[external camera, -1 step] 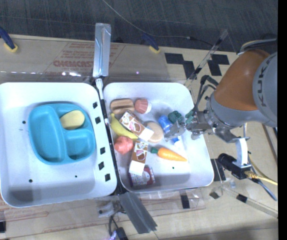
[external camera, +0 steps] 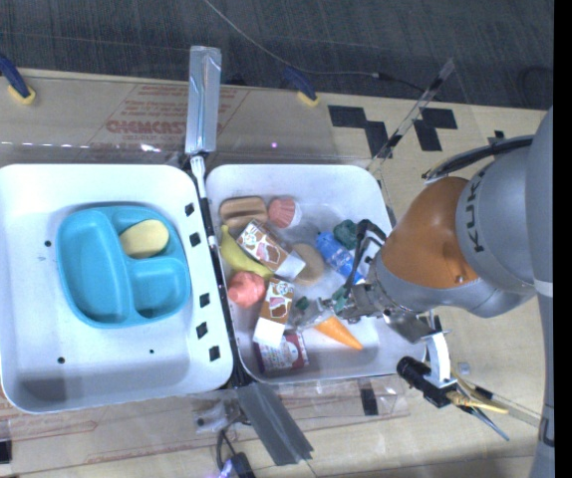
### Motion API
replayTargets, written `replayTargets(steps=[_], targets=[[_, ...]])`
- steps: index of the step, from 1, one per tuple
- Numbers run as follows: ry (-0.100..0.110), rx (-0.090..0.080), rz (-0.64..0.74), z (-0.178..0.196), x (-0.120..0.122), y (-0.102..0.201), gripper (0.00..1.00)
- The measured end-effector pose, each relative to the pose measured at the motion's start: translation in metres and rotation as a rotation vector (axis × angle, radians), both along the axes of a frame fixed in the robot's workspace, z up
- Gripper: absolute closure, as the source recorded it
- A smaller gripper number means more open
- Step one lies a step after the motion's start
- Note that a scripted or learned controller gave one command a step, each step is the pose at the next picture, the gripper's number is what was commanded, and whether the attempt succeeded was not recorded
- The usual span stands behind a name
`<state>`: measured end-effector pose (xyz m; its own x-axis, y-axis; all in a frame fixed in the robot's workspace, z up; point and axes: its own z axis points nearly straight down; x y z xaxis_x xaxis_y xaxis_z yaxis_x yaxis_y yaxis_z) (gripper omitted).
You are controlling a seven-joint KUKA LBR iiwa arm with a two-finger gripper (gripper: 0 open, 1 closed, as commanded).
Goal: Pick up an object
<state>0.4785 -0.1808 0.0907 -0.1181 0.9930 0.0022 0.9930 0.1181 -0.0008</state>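
Glossy white bins (external camera: 27, 267), compartmented blue plastic tray (external camera: 97, 267), smooth yellow lemon (external camera: 144, 237)

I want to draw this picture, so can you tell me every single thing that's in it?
White bins: 2, white, side by side on the bench.
Divided plate: 1, light blue, in the left bin.
Yellow lump: 1, yellow, in the plate's upper compartment, maybe a toy lemon or potato.
Hot dog bun: 1, tan, top of the right bin.
Banana: 1, yellow, left side of the right bin.
Pink ball: 1, pink, below the banana.
Carrot: 1, orange, near the right bin's bottom.
Small cartons: several, printed red and white, middle and bottom of the right bin.
Blue bottle: 1, blue, right of centre.
Clamps: 2, blue and yellow, bench's far edge.
Robot arm: 1, grey and orange, reaching in from the right.
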Motion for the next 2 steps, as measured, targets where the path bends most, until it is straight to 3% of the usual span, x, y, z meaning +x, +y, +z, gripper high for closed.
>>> replayTargets(steps=[1, 2], targets=[[0.002, -0.002, 0.005, 0.007, 0.001, -0.002, 1.0], [0.001, -0.001, -0.126, 0.117, 0.001, 0.067, 1.0]])
